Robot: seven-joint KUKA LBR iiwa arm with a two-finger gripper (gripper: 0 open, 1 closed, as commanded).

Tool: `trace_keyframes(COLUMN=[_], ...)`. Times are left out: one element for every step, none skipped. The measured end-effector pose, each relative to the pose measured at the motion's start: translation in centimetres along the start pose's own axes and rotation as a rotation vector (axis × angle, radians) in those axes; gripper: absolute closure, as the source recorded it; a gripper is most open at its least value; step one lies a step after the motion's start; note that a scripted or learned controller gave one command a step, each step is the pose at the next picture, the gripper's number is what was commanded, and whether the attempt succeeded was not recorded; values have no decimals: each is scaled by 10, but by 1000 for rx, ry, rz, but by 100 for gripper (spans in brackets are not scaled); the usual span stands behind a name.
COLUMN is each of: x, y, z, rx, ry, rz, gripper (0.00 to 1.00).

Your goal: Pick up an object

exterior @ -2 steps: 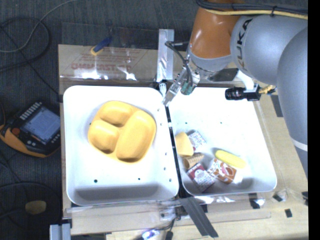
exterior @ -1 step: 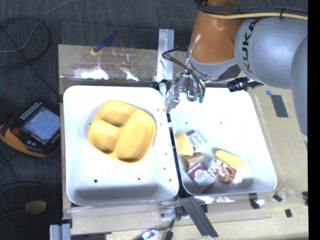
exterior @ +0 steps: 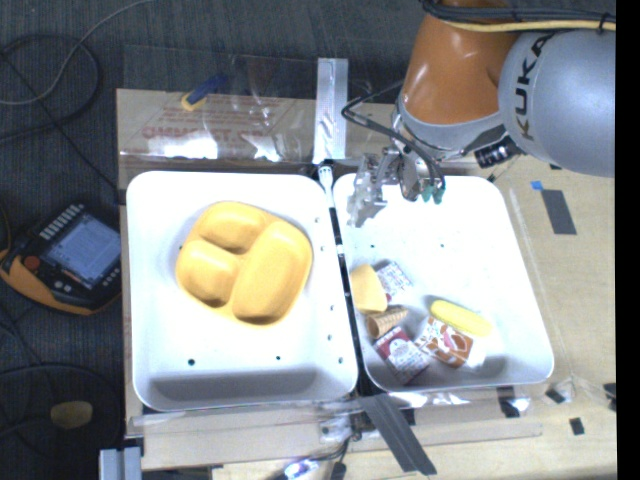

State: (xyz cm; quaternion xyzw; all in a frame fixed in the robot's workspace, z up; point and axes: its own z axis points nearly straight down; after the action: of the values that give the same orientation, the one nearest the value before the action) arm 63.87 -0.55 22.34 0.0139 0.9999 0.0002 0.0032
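My gripper (exterior: pixel 368 194) hangs over the far left corner of the right bin (exterior: pixel 500 228), open with nothing between its fingers. Nearer the front of that bin lie several small items: a yellow wedge (exterior: pixel 366 288), a brown cone (exterior: pixel 386 321), a red and white packet (exterior: pixel 402 353), another packet (exterior: pixel 447 343), a yellow banana-shaped piece (exterior: pixel 460 317) and a small printed wrapper (exterior: pixel 395 277). They sit well in front of the gripper. A large lumpy yellow object (exterior: pixel 243 261) rests in the middle of the left bin (exterior: pixel 160 368).
The divider between the two bins (exterior: pixel 340 268) runs just left of the gripper. The grey arm with its orange band (exterior: pixel 455 63) reaches in from the upper right. A handheld pendant (exterior: pixel 70 258) lies off the bench at left. Clear plastic sheeting (exterior: pixel 230 118) lies behind the bins.
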Motion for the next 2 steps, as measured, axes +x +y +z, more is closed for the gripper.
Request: trace_keyframes(x=[35,96], y=[-71,-65], z=[-34,-14], rx=[1,0], ry=[0,3], rz=[-282,-396], gripper=[100,100])
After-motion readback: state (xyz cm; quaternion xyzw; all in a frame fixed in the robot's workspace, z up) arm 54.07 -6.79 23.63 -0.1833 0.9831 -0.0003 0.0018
